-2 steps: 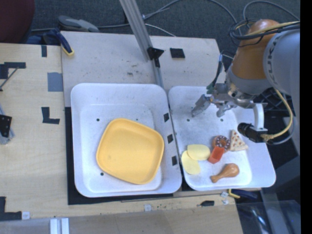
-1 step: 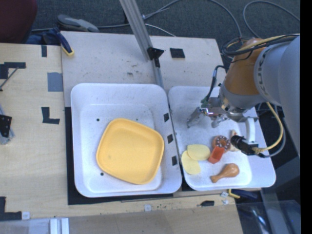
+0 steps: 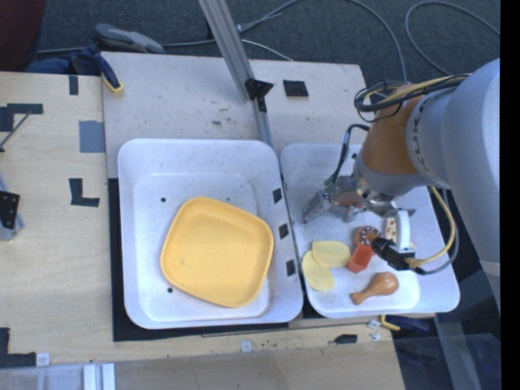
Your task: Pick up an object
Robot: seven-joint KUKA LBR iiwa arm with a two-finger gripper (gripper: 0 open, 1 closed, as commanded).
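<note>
My gripper [image 3: 357, 212] hangs low over the right bin [image 3: 431, 299], under the arm's orange band. It is open, with one grey finger [image 3: 314, 210] splayed to the left and nothing visible between the fingers. Just in front of it lie a small red block [image 3: 360, 257] and a brown round piece [image 3: 366, 236]. Two pale yellow slices [image 3: 325, 262] lie to the block's left. A brown drumstick-shaped toy [image 3: 375, 287] rests near the bin's front edge. The arm hides the bin's back right part.
The left bin [image 3: 138, 177] holds a yellow square plate [image 3: 218, 252]. A slanted metal pole [image 3: 236, 55] rises behind the bins. Black and yellow cables [image 3: 422, 258] trail by the gripper's right side.
</note>
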